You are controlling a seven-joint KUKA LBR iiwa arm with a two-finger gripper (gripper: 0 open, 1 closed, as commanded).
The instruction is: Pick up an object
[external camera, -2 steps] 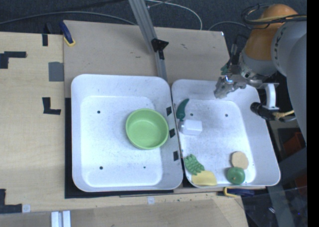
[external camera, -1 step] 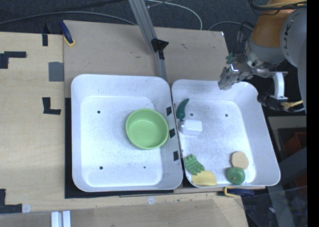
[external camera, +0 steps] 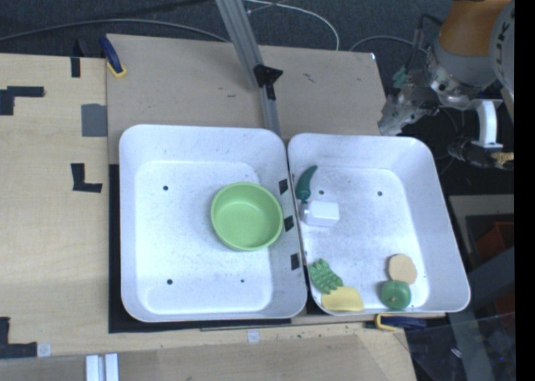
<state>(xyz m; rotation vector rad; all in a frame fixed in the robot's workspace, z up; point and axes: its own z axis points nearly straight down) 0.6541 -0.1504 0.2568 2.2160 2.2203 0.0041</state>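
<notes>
A light green bowl (external camera: pixel 246 216) sits upright in the middle of the left bin (external camera: pixel 159 149). The right bin (external camera: pixel 418 179) holds a dark green curved piece (external camera: pixel 306 180) and a small white block (external camera: pixel 322 212) along its left side. Near its front edge lie a green leafy piece (external camera: pixel 324 274), a yellow piece (external camera: pixel 343 298), a green ball (external camera: pixel 395 293) and a tan round piece (external camera: pixel 402 268). My gripper (external camera: pixel 394 114) hangs off the grey and orange arm beyond the right bin's far edge, over the bench and apart from every object.
A slanted grey pole (external camera: pixel 238 28) with a black clamp stands behind the seam between the bins. Cables lie on the dark floor at the back. A blue and yellow clamp (external camera: pixel 113 58) grips the board's far left corner.
</notes>
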